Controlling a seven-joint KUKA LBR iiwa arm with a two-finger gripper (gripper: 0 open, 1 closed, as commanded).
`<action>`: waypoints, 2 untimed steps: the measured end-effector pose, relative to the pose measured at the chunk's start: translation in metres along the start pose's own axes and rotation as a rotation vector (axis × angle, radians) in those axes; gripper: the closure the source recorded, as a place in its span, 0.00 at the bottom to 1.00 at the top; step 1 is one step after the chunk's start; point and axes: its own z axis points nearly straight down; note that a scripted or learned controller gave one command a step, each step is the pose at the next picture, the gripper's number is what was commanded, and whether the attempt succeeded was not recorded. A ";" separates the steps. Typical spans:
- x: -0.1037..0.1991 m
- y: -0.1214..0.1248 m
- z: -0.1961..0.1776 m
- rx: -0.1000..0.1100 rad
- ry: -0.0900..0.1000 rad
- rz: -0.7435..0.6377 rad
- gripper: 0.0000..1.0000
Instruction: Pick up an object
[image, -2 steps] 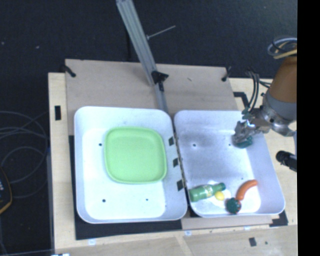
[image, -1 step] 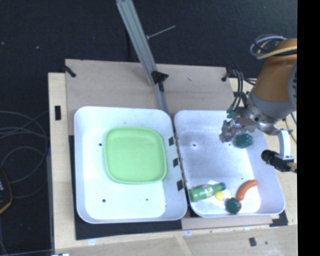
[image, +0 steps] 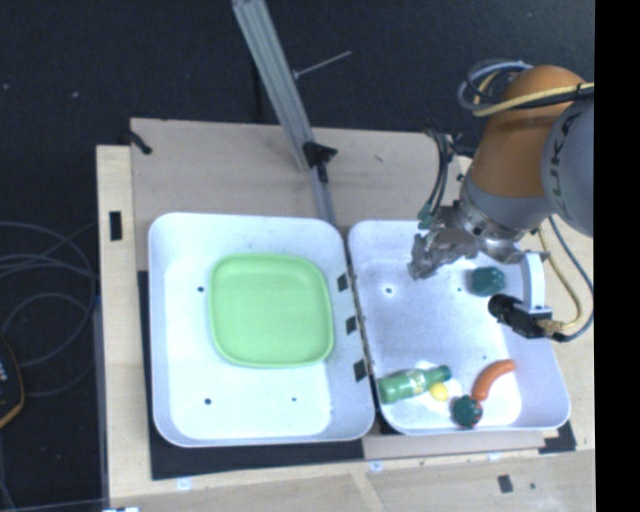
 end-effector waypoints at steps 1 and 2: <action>0.055 0.003 0.009 0.001 0.000 0.000 1.00; 0.113 0.008 0.013 0.002 0.000 -0.001 1.00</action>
